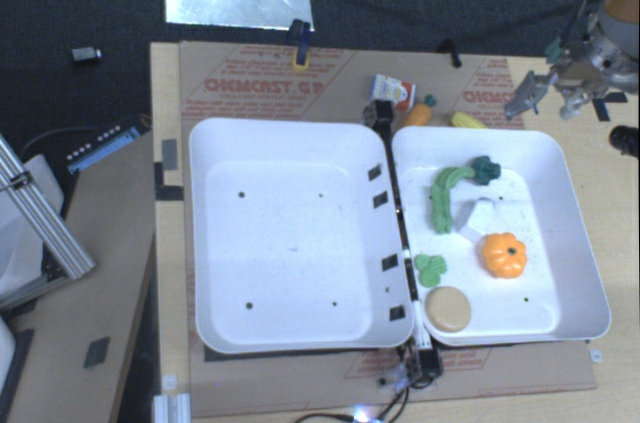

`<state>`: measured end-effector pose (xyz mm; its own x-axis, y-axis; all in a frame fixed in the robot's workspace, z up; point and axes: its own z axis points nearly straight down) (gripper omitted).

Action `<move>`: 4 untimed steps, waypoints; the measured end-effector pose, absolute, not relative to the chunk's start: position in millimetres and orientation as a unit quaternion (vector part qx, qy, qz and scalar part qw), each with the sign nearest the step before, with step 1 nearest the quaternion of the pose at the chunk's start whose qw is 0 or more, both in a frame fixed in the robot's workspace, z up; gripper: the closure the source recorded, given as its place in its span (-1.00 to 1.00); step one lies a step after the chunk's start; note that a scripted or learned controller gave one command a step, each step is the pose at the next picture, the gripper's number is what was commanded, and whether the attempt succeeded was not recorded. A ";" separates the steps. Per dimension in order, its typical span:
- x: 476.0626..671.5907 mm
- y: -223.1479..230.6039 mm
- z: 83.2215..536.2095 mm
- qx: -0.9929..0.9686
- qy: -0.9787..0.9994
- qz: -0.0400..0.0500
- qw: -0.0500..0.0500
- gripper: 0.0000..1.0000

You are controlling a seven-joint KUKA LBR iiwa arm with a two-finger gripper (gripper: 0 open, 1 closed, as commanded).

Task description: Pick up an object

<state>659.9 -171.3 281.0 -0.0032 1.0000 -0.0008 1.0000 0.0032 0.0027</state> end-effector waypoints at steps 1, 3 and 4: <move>660.8 -171.3 292.7 0.705 0.710 0.002 0.003 1.00; 670.2 -128.3 497.9 0.705 0.710 0.002 0.004 1.00; 666.9 -111.0 533.1 0.705 0.709 0.002 0.003 1.00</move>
